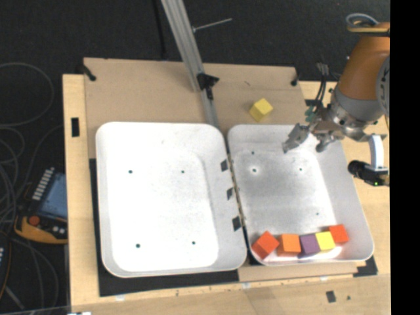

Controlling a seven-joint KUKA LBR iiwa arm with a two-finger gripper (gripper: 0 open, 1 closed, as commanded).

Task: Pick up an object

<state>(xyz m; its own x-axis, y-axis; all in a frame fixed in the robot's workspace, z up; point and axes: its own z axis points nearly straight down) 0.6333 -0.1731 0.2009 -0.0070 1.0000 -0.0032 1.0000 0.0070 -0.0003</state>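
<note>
Gripper (306,138): fingers spread wide, holding nothing, over right bin (282,189) at 1 o'clock.
Blocks (300,242): row at bin's 6 o'clock.
Yellow cube (260,109): bench, 12 o'clock.

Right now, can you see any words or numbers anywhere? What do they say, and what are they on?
No words or numbers can be read here.
The handheld controller left of the bench has a screen and keys, too small and blurred to read.
The blocks in the right bin and the yellow block on the bench are plain coloured faces.
The left bin bears dark dots, no letters.
</note>
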